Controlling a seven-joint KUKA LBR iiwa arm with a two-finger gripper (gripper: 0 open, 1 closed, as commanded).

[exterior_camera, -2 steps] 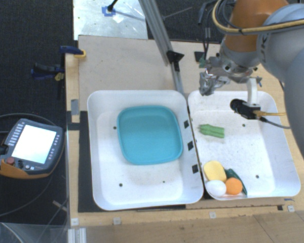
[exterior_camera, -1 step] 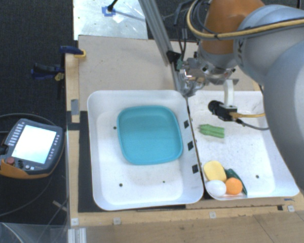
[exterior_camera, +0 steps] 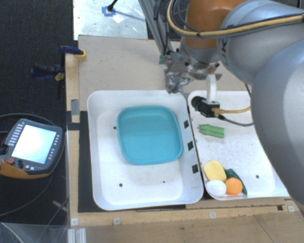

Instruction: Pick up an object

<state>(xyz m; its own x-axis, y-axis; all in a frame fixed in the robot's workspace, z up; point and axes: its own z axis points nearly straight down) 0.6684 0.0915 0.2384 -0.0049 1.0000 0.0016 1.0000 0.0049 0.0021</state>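
My gripper (exterior_camera: 175, 83) hangs at the back of the bench, over the far rim where the two white bins meet, with nothing visibly in it. A teal square plate (exterior_camera: 149, 134) lies in the left bin (exterior_camera: 104, 176). In the right bin (exterior_camera: 253, 161) a green bean pod (exterior_camera: 212, 130) lies near the middle, well in front of the gripper. At that bin's front left corner sit a yellow piece (exterior_camera: 214, 170), a white egg (exterior_camera: 216, 188), an orange ball (exterior_camera: 234, 186) and a dark green item (exterior_camera: 237, 176), crowded together.
The grey arm with its orange band (exterior_camera: 207, 14) covers the right bin's back and right side. A black fitting with a yellow cable (exterior_camera: 205, 105) hangs below the wrist. A teach pendant (exterior_camera: 30, 147) lies off the bench at left, and clamps (exterior_camera: 66, 52) grip the bench's left edge.
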